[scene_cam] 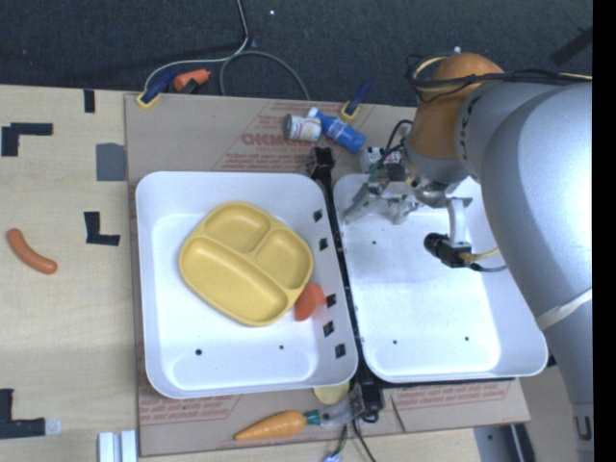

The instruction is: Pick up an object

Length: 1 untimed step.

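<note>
While the yellow plate (248, 262) and a small orange piece (308, 302) at its 4 o'clock lie in the left bin (154, 200), the end effector (385, 195) hangs over the right bin's (500, 345) 11 o'clock corner, its opening impossible to judge, nothing visibly held.

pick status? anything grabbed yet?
Done: nothing visibly lifted. The yellow divided plate and the small orange piece beside it both lie in the left bin.
In hand: the gripper sits low at the far edge of the right bin, with no object seen at it.
Left: reach an object, likely in the left bin, grasp it and lift.
</note>
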{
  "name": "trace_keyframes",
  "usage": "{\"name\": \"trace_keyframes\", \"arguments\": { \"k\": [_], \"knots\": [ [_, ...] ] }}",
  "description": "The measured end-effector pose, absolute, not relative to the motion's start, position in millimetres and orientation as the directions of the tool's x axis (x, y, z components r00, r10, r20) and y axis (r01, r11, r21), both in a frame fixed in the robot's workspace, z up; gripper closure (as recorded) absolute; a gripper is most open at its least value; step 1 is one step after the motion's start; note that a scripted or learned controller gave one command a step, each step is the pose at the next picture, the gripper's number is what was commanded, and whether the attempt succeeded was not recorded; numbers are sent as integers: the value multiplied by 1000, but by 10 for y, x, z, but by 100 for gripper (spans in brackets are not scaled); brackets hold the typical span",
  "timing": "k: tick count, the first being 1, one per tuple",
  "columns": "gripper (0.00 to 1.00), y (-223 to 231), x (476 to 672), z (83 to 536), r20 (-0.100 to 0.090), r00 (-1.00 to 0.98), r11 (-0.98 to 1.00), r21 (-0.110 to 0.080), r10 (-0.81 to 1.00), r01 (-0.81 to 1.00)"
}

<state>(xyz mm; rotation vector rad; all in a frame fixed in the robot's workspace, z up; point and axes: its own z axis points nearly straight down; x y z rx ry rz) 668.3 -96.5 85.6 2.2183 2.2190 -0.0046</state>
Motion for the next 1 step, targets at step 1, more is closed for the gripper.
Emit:
{"name": "trace_keyframes", "arguments": {
  "k": [1],
  "knots": [
    [0, -955, 6408, 862, -3, 0, 0, 4, 1000, 1000]
  ]
}}
